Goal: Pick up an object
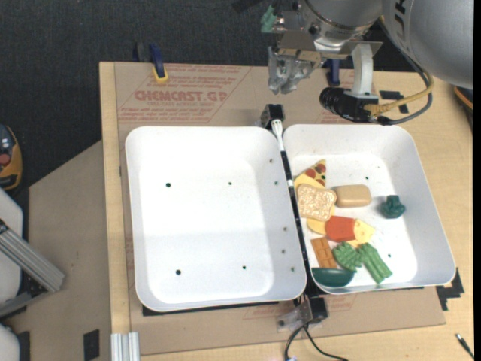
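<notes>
Nearest the camera, at about 6 o'clock, a cable and small clamp (pixel 312 310) sit at the front seam where the two white bins meet, apparently pinning them side by side; the left bin (pixel 150 156) shows bare white floor, so it seems kept as the place to receive things; the right bin (pixel 421 201) carries all the toy food, bunched toward its left wall and front edge: a slice of bread (pixel 316 200), a tan bun (pixel 352 195) just beside it at 3 o'clock, a red piece (pixel 340 228) below, green vegetables (pixel 364 260) toward 5 o'clock, a dark green bowl (pixel 333 277) at the front rim, and a small green lump (pixel 391 207) apart at 3 o'clock; any of these could serve as the object to pick up; the gripper (pixel 289 74) hangs at 12 o'clock, high above the table behind the bins, likely parked clear of the view; whether its fingers stand wide or narrow I cannot tell, and nothing shows between them.
</notes>
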Motion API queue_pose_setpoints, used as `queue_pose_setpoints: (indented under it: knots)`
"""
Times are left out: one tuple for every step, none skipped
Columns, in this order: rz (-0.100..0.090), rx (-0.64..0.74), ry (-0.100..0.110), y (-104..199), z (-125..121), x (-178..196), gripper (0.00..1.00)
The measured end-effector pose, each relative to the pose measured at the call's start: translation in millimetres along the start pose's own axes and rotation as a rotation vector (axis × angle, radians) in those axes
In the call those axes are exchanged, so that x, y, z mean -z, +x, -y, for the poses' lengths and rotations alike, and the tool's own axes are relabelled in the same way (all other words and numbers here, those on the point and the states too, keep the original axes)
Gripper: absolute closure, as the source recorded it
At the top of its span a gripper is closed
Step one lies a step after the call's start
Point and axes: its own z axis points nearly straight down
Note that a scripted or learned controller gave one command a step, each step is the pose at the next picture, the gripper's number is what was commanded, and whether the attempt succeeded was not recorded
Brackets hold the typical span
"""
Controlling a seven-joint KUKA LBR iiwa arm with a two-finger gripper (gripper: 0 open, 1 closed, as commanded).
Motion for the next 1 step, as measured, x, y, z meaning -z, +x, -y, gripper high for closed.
queue_pose_setpoints:
  knots:
    - [0.002,0.000,0.015,28.0,-26.7,-90.0,1.00]
